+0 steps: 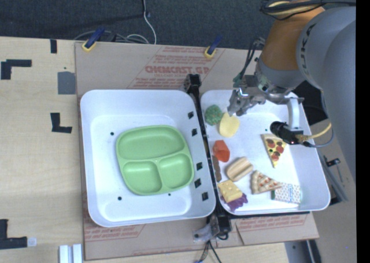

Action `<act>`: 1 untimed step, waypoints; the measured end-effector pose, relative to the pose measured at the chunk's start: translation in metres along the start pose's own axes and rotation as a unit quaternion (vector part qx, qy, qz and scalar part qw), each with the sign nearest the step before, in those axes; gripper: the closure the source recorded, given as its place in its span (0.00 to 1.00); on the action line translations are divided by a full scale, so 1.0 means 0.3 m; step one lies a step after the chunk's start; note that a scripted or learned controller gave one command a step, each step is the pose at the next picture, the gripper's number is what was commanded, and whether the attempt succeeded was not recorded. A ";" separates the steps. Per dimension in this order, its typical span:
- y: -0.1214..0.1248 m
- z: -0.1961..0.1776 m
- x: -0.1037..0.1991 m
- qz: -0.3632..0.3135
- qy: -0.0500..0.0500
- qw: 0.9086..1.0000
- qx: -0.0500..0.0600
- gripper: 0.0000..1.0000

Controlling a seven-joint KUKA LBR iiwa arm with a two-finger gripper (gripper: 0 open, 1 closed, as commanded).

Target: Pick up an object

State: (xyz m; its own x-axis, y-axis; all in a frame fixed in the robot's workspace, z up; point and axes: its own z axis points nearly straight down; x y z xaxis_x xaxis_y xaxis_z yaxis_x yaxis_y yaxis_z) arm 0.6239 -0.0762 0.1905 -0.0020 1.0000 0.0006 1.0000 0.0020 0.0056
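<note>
Gripper (237,108) low in right bin (312,166), just above yellow piece (229,126); finger state impossible to tell. Yellow piece beside green lump (213,114), above red piece (221,151). Likely light, stiff, smooth toy food; best pinched across narrow sides.

A pale wooden bench (34,158) is filling the left and lower frame, bearing black tape marks (mostly along its left side); a brown cardboard sheet (167,65) is lying on it at centre, held by two blue-and-yellow clamps (91,41) at its upper edge; two white bins (92,140) are sitting side by side on the cardboard.
</note>
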 end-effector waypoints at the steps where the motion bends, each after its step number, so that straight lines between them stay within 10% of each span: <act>1: -0.001 0.022 -0.003 0.000 0.000 1.000 0.004 0.00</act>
State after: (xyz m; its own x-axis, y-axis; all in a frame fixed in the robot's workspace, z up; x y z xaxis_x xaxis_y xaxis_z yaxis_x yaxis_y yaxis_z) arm 0.6235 -0.0770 0.1840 -0.0015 1.0000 -0.0003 1.0000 0.0015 -0.0015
